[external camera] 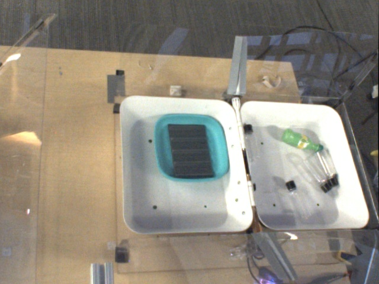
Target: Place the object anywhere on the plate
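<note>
Broadly, we see a pale wooden desk (71, 176) carrying two shallow white bins set side by side and touching along their inner walls; the left bin (135, 215) sits near the desk's middle, and the right bin (350, 209) reaches the desk's right edge. A grey bar (238, 64) runs from the far edge of the desk down to the seam between them.

Inside the left bin, towards its far side, lies a teal plate (221, 152) with rounded corners. A dark ridged block (189, 151) lies flat on the plate, well within its rim and covering most of its middle; so the task's thing, as far as we can judge, is on the plate.

In the right bin a clear tube (315, 164) lies slantwise, with a black cap (329, 184) at its near end; a green piece (295, 138) lies just beyond it, towards the bin's far wall. A small black cube (291, 185) sits apart from both, nearer the bin's middle; another black speck (247, 128) sits by the bin's far left corner.

How the hand stands, apart or together, we cannot tell.
</note>
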{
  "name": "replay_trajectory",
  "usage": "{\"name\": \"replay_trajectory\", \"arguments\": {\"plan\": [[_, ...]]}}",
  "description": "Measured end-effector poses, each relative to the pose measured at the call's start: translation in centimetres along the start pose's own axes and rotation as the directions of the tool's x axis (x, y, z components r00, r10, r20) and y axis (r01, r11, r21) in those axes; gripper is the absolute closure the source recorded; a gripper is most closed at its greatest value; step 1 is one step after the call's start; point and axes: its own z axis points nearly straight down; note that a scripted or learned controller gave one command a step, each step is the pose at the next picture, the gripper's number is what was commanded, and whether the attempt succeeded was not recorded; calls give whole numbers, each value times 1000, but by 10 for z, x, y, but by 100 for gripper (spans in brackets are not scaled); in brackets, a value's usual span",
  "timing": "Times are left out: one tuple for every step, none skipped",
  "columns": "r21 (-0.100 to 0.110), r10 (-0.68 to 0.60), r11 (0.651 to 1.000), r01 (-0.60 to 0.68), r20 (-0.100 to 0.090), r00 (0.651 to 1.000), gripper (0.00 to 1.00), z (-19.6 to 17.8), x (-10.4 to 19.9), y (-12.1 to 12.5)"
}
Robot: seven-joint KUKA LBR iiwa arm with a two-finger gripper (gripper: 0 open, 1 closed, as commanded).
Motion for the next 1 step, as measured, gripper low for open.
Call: {"name": "replay_trajectory", "arguments": {"plan": [[0,131,991,-131,0,991,0,-1,-51,-26]]}}
